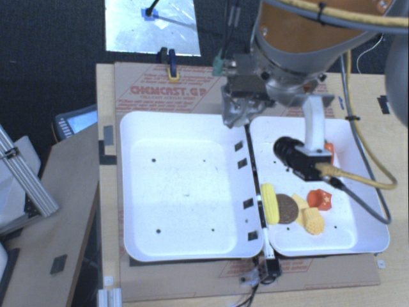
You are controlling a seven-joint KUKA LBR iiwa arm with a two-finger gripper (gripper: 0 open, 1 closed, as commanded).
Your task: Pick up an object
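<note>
**Arm Hung Low, Wrist Turned Down**

The grey arm (319,24) entered from the upper right, its orange band broad and close to the camera above the wrist. Below the band the wrist narrowed to a dark metal block facing downward. The gripper (235,117) pointed straight down from that block. Its finger state could not be made out from above.

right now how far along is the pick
Nothing looks picked yet. The yellow corn cob, brown round cookie, red strawberry-like piece and yellow ridged chunk all lie in the right white bin. The gripper sits at the bins' far edge; grasp and lift remain.
</note>
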